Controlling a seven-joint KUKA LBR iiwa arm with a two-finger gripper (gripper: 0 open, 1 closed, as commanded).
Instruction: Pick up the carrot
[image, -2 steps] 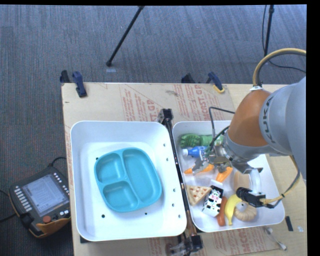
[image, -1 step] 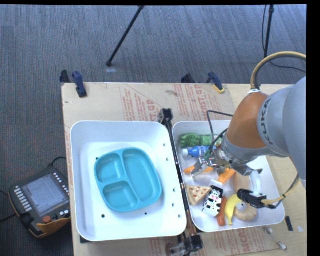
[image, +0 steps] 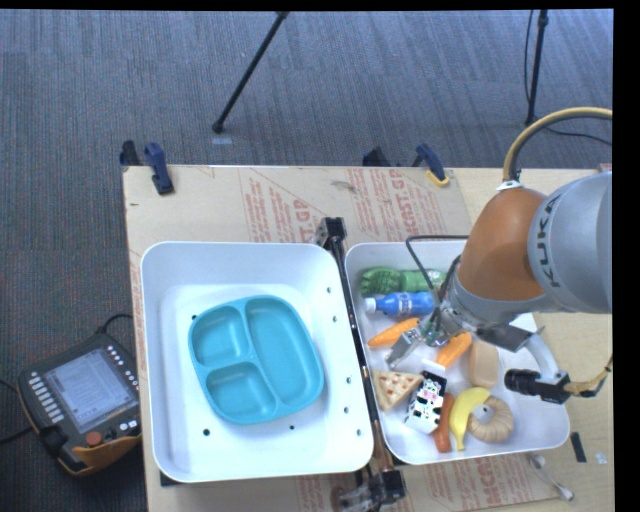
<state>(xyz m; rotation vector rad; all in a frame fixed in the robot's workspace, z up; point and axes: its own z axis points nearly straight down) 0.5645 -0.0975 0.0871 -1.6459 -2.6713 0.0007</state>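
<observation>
The carrot (image: 392, 332) is an orange stick lying at a slant in the left half of the right bin (image: 556, 432), just below a blue-capped bottle (image: 398, 303). My gripper (image: 420, 340) is low in this bin, right at the carrot's right end. The grey and orange wrist above it hides the contact, so I cannot see whether the carrot is held. A second orange piece (image: 455, 348) pokes out on the gripper's right side.
Also in the right bin are a green item (image: 392, 279), a cracker wedge (image: 396, 386), a cow-print block (image: 428, 400), a banana (image: 463, 415), a bagel (image: 492, 420) and a tan block (image: 483, 364). The left bin (image: 160, 300) holds a blue divided plate (image: 256, 357).
</observation>
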